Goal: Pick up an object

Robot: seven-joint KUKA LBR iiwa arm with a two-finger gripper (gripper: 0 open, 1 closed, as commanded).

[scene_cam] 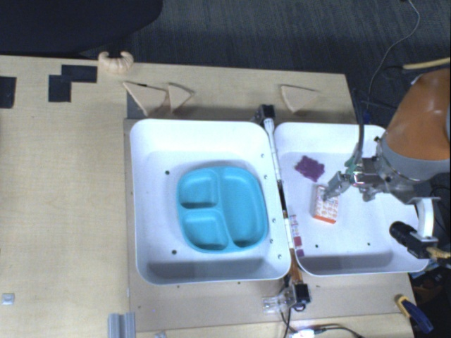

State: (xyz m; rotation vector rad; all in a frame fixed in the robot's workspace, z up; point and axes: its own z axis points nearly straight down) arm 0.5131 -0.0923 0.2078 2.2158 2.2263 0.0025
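A bundle of connectors and cables [292, 298] is seen at the near edge of the bench, just below the seam between the two bins. The right bin [352, 263] is taken as landmark. On its floor, left of centre, a small flat packet [325, 206] with an orange lower edge is found, and up-left of it lies a crumpled purple piece [309, 167]. Beside the right bin, the left bin [155, 259] is occupied by a blue divided tray [222, 208]. The gripper [338, 185] is poised at the packet's upper right corner; whether it is spread or pressed together cannot be told. The packet is judged light, thin and probably slick; it would best be pinched across its narrow width.
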